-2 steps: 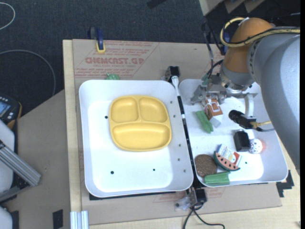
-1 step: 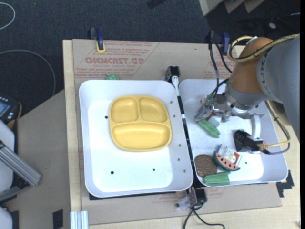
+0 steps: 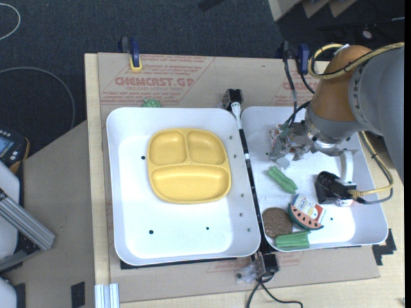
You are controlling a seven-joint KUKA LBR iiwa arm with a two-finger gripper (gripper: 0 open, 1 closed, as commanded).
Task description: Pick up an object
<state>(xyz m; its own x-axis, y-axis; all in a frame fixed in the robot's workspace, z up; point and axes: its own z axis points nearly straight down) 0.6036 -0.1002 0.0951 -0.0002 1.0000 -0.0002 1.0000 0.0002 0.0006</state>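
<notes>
We could not make out the gripper (image 3: 287, 147) clearly; it blurred into a small cluttered thing beneath it, which we could not identify. The arm (image 3: 359, 88) ran off the right edge and hid the far right corner of the right bin (image 3: 366, 226). The brown disc (image 3: 277, 221) lay partly covered by a green piece (image 3: 292, 240).

divided plate (image 3: 189, 165) in left bin (image 3: 128, 191) | toys in right bin (image 3: 369, 226)
</notes>
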